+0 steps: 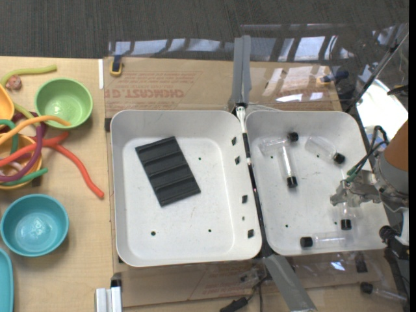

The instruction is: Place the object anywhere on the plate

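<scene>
At far left, on the tabletop [71,239], stand a green bowl [64,103] and a teal bowl [34,225], with a tangle of coloured cords [39,145] spilling from a bowl cut off by the left edge; a further blue rim at the bottom left corner is also cropped.

The left bin [123,187] carries the plate [168,170], a black ribbed slab lying at a slant in its upper left part.

The right bin [273,229] holds clear tubes with black caps, faint against the white floor: one tube [286,164] lies near the centre, cap toward the near side; a second tube [323,149] lies toward the upper right; a third tube [320,240] rests along the near rim. A loose-looking black cap [293,136] sits near the top, and whether a tube is attached I cannot make out.

At the right rim, my tool [351,197] hangs low over the bin, just above another black cap [346,224]. Its metal parts blur together with a clear tube, so I cannot tell whether it is apart or together. My arm [398,161] is cropped by the right edge.
</scene>
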Motion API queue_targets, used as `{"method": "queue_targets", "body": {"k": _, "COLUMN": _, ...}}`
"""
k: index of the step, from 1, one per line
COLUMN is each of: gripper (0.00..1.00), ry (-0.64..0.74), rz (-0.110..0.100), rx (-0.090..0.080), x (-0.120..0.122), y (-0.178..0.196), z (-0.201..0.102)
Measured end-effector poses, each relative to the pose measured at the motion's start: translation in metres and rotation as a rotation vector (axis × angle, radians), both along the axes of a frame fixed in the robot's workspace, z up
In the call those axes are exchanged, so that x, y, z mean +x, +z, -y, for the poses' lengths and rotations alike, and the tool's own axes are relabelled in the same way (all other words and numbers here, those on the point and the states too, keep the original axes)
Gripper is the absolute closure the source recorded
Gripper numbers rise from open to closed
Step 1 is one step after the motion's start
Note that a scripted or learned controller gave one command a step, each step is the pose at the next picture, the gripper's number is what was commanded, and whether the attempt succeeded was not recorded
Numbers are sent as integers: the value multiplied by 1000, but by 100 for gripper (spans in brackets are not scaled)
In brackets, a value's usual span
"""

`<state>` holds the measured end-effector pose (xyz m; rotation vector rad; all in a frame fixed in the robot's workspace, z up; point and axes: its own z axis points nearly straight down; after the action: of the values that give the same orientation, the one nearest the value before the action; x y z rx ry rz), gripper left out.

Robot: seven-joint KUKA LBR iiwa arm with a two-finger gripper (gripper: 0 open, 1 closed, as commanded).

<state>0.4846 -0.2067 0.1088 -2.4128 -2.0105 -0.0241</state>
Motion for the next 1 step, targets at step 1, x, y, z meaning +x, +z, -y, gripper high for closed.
{"method": "queue_targets", "body": {"k": 1, "gripper": 100, "ry": -86, "rz": 5, "rx": 5, "x": 2, "y": -5, "z": -1}}
